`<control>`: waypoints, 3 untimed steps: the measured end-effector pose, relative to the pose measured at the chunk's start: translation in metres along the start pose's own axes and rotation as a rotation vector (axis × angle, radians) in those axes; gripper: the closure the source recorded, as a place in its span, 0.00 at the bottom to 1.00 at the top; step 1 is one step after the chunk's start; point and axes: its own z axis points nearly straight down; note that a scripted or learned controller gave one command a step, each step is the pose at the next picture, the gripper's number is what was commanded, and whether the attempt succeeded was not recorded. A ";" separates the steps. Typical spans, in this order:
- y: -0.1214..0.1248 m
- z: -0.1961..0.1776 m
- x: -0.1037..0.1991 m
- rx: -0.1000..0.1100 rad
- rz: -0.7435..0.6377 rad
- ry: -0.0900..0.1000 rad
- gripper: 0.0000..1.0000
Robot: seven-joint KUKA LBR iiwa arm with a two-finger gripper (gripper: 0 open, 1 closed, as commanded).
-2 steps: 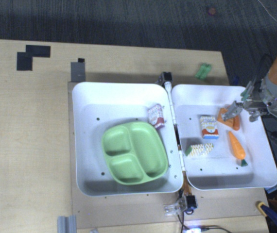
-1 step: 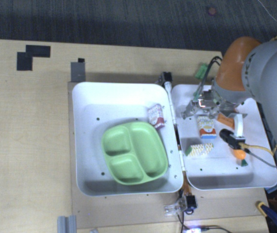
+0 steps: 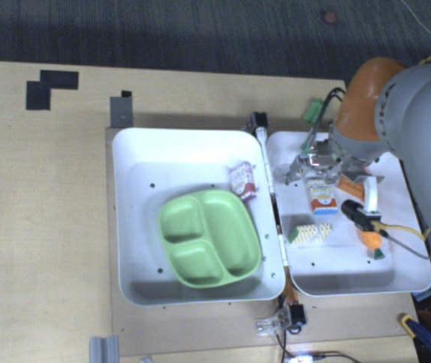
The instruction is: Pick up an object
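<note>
- The arm (image 3: 420,119) runs off the right edge of the frame, so we see just its wrist end.
- It covers the upper right corner of the right bin (image 3: 351,278).
- The gripper (image 3: 315,165) is partly under the wrist; we cannot tell how its fingers stand.
- The print on the small carton (image 3: 322,198) below it is too small to read.
- The packet (image 3: 243,180) in the left bin (image 3: 136,225) is too blurred to identify.
- A blue thing (image 3: 426,337) at lower right is cut off.
</note>
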 end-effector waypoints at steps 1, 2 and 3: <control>0.003 -0.013 0.000 -0.008 -0.003 -0.002 1.00; 0.002 -0.012 0.000 -0.007 -0.002 -0.002 0.00; 0.000 0.005 0.003 0.009 0.000 0.003 0.00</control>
